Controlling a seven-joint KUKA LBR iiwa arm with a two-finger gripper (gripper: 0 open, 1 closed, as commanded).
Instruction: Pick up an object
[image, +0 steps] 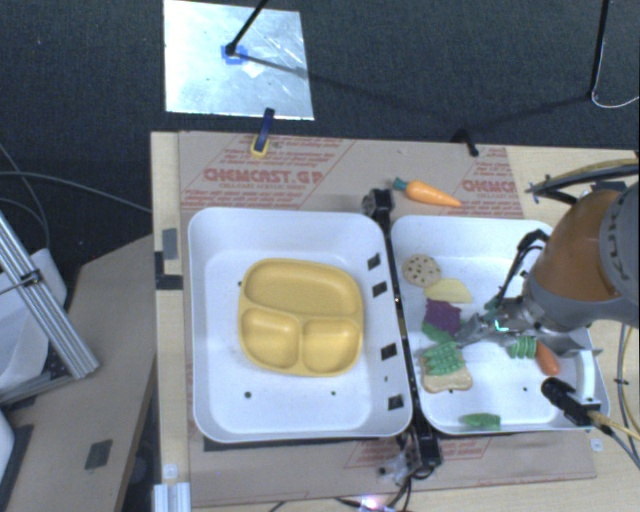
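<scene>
The right bin (500, 232) holds several toy foods: a speckled cookie (422, 268), a pale yellow piece (451, 291), a purple piece (440, 317), a green leafy piece (439, 357) and a tan biscuit (446, 379). A green ridged piece (520, 347) and a small orange piece (547, 360) lie under the wrist. A flat green piece (480, 422) lies near the front wall. My gripper (472, 331) reaches in from the right, low over the bin, with its tip just right of the purple and green leafy pieces. Nothing shows between its tips.
The left bin (215, 300) holds a yellow divided tray (300, 316). A toy carrot (426, 193) lies on the cardboard behind the right bin. A black divider strip (392, 300) runs between the bins. The arm's orange band (588, 255) hangs over the right bin's right side.
</scene>
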